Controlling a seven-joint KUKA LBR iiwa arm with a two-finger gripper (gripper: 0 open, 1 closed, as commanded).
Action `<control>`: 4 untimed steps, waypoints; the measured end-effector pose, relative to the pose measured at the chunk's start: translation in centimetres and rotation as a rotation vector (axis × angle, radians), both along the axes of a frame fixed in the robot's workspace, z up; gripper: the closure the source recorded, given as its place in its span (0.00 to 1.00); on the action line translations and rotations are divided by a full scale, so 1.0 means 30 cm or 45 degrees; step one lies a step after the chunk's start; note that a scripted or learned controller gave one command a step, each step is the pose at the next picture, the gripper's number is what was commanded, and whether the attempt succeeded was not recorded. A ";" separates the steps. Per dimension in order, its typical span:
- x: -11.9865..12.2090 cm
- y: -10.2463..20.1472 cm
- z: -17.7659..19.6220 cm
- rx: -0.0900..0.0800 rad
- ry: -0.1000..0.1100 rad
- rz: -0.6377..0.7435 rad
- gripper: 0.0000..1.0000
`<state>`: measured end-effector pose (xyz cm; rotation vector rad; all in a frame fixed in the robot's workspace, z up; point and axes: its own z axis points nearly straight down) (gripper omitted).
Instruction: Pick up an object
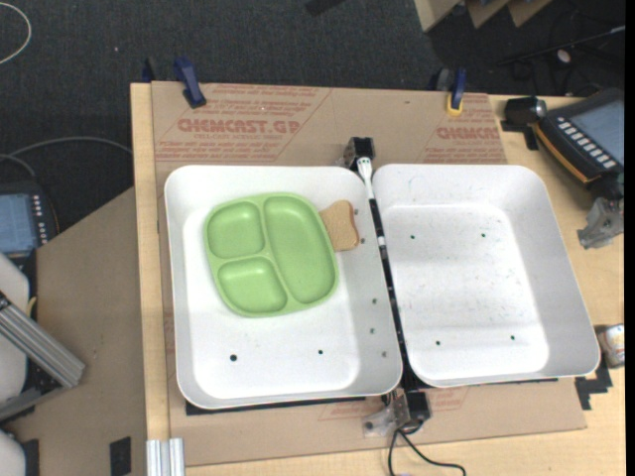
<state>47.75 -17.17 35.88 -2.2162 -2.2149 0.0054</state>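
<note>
You've got a pale green three-compartment plate (270,256) in the left bin (198,365), a tan piece (342,226) touching its rim.

Left bin (198,365): upper half is taken up by a green divided plate (270,254), with a small tan block (340,225) touching its right edge, close to the bin's right wall. Lower part of this bin's floor is left open. Right bin (556,266): floor unobstructed throughout, open from above.
</note>
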 end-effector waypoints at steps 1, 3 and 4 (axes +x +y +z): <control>0.083 -0.185 0.295 -0.015 -0.027 -0.003 1.00; 0.088 -0.088 0.462 -0.014 -0.033 0.004 1.00; -0.001 -0.002 -0.016 0.003 0.008 0.001 1.00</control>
